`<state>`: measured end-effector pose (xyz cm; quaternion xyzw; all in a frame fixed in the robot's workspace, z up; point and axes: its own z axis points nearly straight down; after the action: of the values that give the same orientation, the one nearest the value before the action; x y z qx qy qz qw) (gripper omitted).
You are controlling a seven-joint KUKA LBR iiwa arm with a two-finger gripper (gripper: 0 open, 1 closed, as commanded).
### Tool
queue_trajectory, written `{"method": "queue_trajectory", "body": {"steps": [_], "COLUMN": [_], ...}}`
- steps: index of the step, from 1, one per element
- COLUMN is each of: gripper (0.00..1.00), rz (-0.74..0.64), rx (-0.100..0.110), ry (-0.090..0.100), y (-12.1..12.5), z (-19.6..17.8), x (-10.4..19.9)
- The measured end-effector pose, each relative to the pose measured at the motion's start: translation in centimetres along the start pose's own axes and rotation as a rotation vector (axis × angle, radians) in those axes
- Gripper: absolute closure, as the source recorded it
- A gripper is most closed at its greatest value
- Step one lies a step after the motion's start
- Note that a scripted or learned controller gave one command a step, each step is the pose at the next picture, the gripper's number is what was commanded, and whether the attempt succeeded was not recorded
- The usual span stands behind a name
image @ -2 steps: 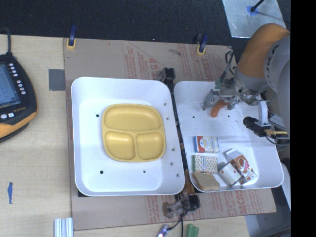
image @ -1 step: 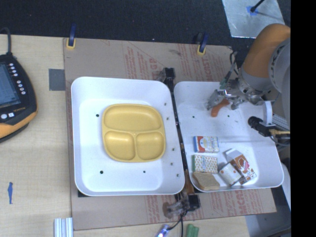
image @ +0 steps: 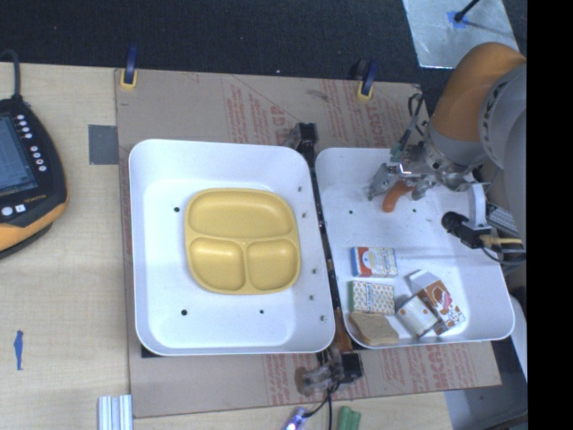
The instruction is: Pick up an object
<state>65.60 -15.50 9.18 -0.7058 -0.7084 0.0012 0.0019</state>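
- One pincer (image: 400, 184) hangs low in the far part of the right bin (image: 483, 325); an orange carrot-like piece (image: 393, 199) sits between its fingers, pinched.
- Two white bins rest side by side on the surface (image: 72, 312); the left bin (image: 161, 312) lies well to the pincer's left.
- One yellow three-section plate (image: 243, 239) lies in the left bin.
- Five small packaged items (image: 405, 297) cluster nearer the camera than the pincer, in the right bin's near part: a white-and-red packet (image: 374, 261), a green-patterned packet (image: 372, 296), a tan slice (image: 374, 329), a small carton (image: 414, 315), a brown-and-white box (image: 440, 301).
- Their printing is too small to read.
- One orange-rimmed handheld pendant (image: 25, 182) lies far left of the pincer.
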Motion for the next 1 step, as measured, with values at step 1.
{"method": "queue_trajectory", "body": {"steps": [1], "gripper": [0.0], "rz": [-0.001], "rx": [0.002], "ry": [0.0], "y": [-0.01], "z": [0.01], "x": [1.2]}}
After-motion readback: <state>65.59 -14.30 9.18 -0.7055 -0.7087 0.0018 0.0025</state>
